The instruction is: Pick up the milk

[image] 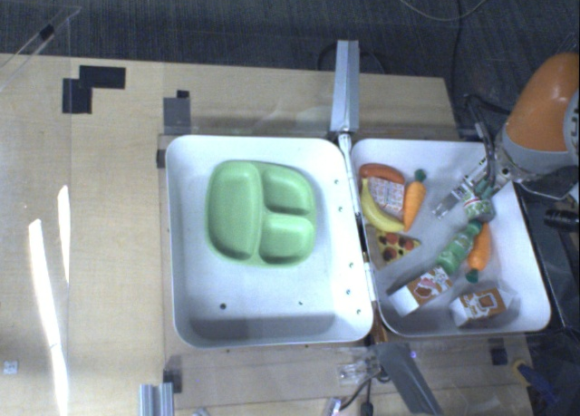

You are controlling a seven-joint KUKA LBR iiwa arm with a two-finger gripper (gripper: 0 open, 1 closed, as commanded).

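Milk carton [479, 305] sits at 5 o'clock in right bin [535, 301], my gripper [464, 195] above it, jaw state unclear

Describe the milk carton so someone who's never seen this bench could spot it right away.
Look in the right white bin, along its near edge. The milk carton lies in the near right corner, a small white box with a brown label. The carton beside it is tilted, with a red label.
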